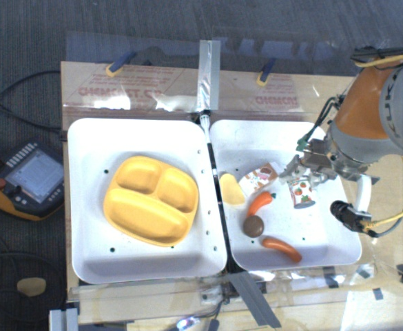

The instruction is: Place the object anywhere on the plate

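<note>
- Gripper (303, 179) sits low over the right bin (339, 250), near that bin's right wall and about midway between its far and near walls.
- Whether it is spread or pressed together cannot be told: the metal parts blur into the packet beneath them.
- Small printed packet (302, 196), white with red and green marks, lies just under the gripper tip; contact or a pinch cannot be confirmed.
- Second printed packet (259, 178), same colouring, lies just left of the gripper, toward the middle of the right bin.
- Carrot (260, 203), orange with a green end, lies tilted below that second packet, near the bin's centre.
- Brown ball (253, 226) rests at the carrot's lower end, touching or nearly so.
- Sausage (281, 248), reddish-orange, lies close to the right bin's near wall, apart from the ball.
- Pale yellow piece (231, 189) lies against the right bin's left wall.
- Arm (366, 116), grey with an orange band, comes in over the right bin's far right corner; a black cable end (344, 212) hangs beside it.
- Plate (151, 198), yellow with three compartments, sits in the middle of the left bin (91, 254), well apart from the gripper.
- Handheld controller (25, 178) lies on the floor left of the bench.
</note>
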`<control>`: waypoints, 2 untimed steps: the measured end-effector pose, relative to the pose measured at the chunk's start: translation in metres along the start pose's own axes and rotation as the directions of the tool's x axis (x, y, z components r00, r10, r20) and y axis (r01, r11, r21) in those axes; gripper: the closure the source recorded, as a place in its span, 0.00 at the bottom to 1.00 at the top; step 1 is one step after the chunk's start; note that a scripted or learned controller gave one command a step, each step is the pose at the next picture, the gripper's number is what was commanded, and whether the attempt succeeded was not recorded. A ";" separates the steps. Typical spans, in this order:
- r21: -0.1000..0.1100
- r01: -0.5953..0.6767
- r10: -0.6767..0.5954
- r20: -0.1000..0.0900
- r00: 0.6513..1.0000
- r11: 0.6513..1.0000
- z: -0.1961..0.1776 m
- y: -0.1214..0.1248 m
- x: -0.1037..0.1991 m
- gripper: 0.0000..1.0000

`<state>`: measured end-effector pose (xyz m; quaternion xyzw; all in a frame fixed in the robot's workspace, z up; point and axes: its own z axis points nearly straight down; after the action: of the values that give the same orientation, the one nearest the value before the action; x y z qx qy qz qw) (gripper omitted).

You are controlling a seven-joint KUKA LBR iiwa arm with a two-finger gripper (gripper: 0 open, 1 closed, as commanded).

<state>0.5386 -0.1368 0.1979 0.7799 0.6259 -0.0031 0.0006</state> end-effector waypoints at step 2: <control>0.002 -0.005 0.005 -0.004 1.000 1.000 0.015 0.009 0.143 1.00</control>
<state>0.5779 0.0007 0.1820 0.7814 0.6241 -0.0022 -0.0013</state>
